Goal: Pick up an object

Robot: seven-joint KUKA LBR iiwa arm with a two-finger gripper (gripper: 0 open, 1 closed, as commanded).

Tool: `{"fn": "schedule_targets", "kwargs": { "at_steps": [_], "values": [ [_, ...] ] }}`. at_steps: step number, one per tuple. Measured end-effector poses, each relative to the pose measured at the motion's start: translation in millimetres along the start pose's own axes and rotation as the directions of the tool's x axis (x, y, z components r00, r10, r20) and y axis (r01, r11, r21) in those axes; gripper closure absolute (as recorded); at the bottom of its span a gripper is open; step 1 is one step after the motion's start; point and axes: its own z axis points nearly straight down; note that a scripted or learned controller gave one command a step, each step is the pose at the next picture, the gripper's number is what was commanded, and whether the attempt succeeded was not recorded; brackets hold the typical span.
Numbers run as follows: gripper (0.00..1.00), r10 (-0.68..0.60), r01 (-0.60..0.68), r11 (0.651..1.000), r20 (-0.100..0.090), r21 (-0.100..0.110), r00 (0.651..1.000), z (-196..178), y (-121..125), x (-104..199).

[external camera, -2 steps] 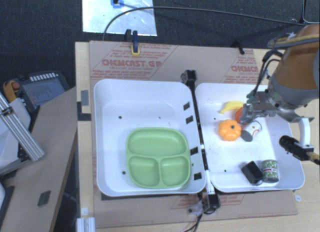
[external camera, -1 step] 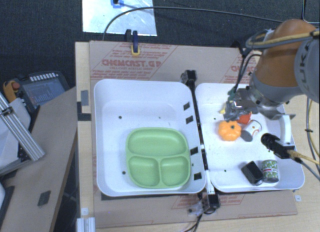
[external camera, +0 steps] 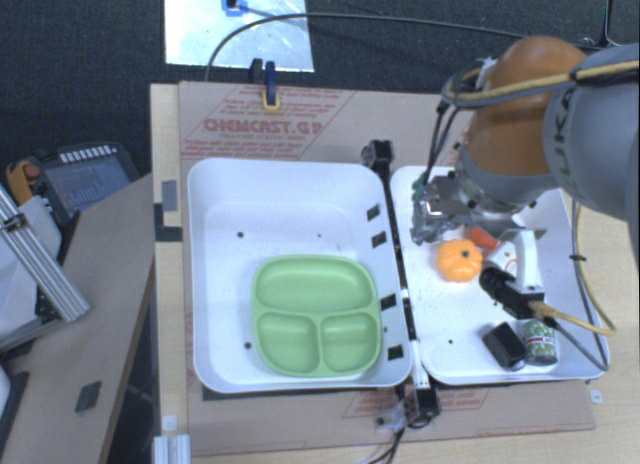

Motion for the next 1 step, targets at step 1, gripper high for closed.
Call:
{"fn": "schedule_targets", "kwargs": {
  "at_steps": [1],
  "values": [
    [1.00, 0.001, -0.001, 1.000, 0.000, -0.001, 1.000, 12.0, 19.6, 55.5]
  ]
}}
